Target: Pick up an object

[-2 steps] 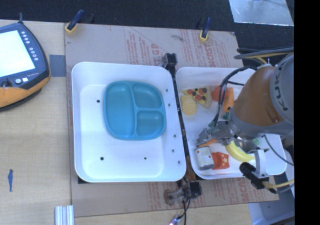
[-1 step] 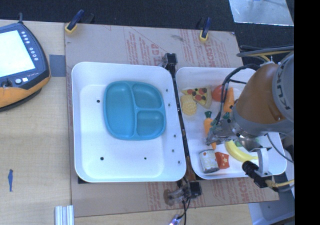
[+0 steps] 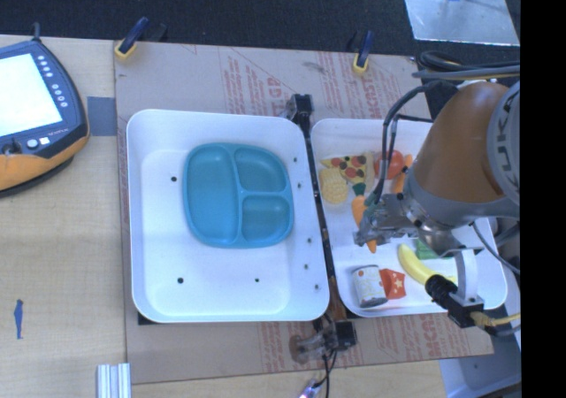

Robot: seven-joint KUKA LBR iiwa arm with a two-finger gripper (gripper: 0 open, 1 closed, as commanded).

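1. Toy food fills the right bin (image 3: 332, 135): a banana (image 3: 416, 265) near its front right corner, a small can (image 3: 366, 286) and a red carton (image 3: 393, 282) by its front edge.
2. A pale round cracker (image 3: 333, 185) and mixed small pieces (image 3: 355, 166) lie toward that bin's back left corner, with an orange piece (image 3: 397, 162) beside them.
3. The gripper (image 3: 378, 230) is low over the middle of the right bin, just behind the banana; whether it is spread or closed cannot be told, as the arm (image 3: 460, 157) covers much of it.
4. A blue divided plate (image 3: 237, 194) sits in the middle of the left bin (image 3: 146, 210).
5. An orange-edged tablet (image 3: 31, 113) rests at the bench's left edge.
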